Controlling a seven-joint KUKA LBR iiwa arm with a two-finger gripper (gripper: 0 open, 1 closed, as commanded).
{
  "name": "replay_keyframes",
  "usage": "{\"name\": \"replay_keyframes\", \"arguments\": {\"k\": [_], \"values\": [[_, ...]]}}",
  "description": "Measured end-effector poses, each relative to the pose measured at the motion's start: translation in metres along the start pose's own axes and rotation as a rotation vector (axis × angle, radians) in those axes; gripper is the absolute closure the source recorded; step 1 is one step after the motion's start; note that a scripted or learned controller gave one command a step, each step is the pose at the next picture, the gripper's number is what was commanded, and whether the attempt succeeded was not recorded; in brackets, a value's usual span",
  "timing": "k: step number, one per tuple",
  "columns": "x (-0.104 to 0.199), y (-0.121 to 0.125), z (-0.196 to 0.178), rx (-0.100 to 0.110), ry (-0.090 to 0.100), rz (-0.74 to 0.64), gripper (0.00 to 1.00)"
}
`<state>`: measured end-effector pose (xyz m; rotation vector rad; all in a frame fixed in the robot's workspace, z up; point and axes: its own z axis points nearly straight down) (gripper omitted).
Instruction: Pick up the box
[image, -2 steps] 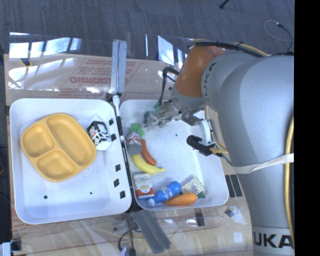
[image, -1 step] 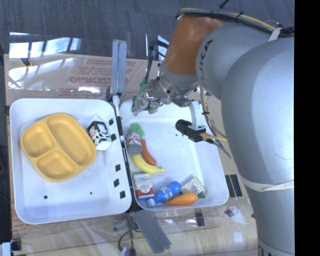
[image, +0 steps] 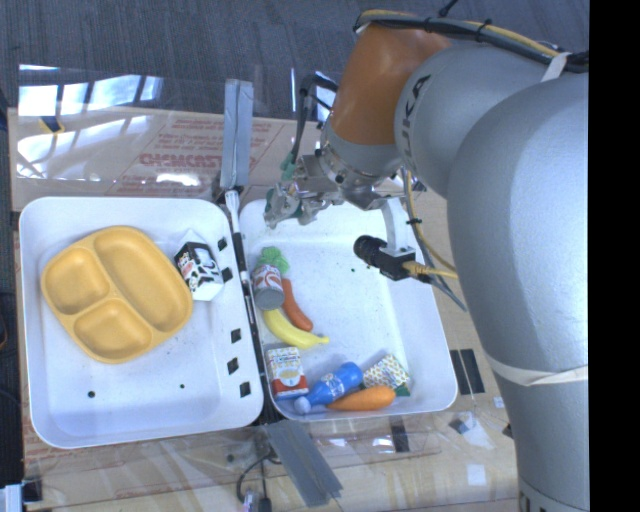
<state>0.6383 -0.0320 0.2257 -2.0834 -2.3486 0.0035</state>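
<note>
A small red and white box (image: 286, 371) lies at the near left corner of the right bin (image: 425, 330), against the divider. A black and white carton (image: 200, 268) sits tilted in the left bin (image: 60, 400), touching the yellow plate's right edge. My gripper (image: 284, 205) hangs over the far left corner of the right bin, well above the can and far from both boxes. I see nothing held in it.
A yellow divided plate (image: 112, 292) fills much of the left bin. In the right bin lie a can (image: 268, 287), a carrot (image: 296, 308), a banana (image: 292, 331), a blue bottle (image: 332, 385), another carrot (image: 362, 399) and a patterned packet (image: 387, 373). The arm (image: 500, 180) covers the right side.
</note>
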Motion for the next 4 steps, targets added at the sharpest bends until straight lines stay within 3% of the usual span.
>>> {"name": "replay_keyframes", "arguments": {"k": [3, 4], "values": [[0.002, 0.001, -0.029, 0.004, -0.001, -0.017, 1.00], [-0.070, 0.005, -0.042, -0.003, 0.000, -0.152, 1.00]]}}
